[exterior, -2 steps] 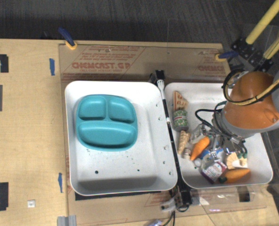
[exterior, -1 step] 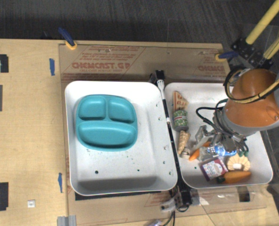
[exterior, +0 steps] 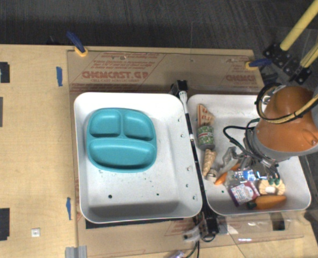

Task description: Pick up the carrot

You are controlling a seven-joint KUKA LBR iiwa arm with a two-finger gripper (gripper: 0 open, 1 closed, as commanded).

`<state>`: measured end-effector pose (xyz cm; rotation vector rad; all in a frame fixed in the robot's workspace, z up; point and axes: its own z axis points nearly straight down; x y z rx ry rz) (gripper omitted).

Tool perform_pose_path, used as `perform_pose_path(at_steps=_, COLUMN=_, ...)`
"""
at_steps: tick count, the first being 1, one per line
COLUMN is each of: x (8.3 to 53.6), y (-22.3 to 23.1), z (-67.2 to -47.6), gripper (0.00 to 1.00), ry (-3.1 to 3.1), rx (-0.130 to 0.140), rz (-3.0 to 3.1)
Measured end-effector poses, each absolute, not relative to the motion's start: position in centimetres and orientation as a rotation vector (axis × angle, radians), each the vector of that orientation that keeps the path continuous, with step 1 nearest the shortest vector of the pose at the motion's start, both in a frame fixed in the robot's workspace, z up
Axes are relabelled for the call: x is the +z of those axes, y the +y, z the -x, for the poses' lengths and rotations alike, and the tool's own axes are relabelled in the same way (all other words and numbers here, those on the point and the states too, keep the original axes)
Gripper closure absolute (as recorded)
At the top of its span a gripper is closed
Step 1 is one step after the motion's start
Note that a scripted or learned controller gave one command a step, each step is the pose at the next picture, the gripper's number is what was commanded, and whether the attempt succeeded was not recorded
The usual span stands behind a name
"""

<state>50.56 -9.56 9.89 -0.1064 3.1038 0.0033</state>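
The carrot (exterior: 270, 201), a long orange piece with a dark end, lies along the front wall of the right bin (exterior: 304, 176). My gripper (exterior: 234, 164) hangs low over the middle of that bin, under the orange wrist band. It is behind and to the left of the carrot, apart from it. A small orange piece (exterior: 219, 179) lies just left of the gripper, and I cannot tell what it is.
Around the gripper lie a purple packet (exterior: 241, 192), a pale knobbly item (exterior: 272, 186), a beige piece (exterior: 208, 163), a green can (exterior: 205, 136) and a pizza slice (exterior: 204, 113). A teal divided plate (exterior: 121, 140) sits in the left bin (exterior: 148, 198).
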Motion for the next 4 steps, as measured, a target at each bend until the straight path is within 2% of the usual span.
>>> perform_pose_path(at_steps=1, x=9.1, y=-9.8, z=-50.0, gripper=0.0, ry=3.119, rx=0.002, rz=0.102)
perform_pose_path(at_steps=2, x=10.4, y=-9.7, z=-50.4, gripper=1.0, ry=3.105, rx=0.0, rz=0.104)
perform_pose_path(at_steps=3, x=9.4, y=-14.2, z=-51.5, gripper=1.0, ry=3.085, rx=0.006, rz=-0.439)
perform_pose_path(at_steps=4, x=9.0, y=-14.3, z=-51.3, gripper=0.0, ry=3.089, rx=0.002, rz=-0.442)
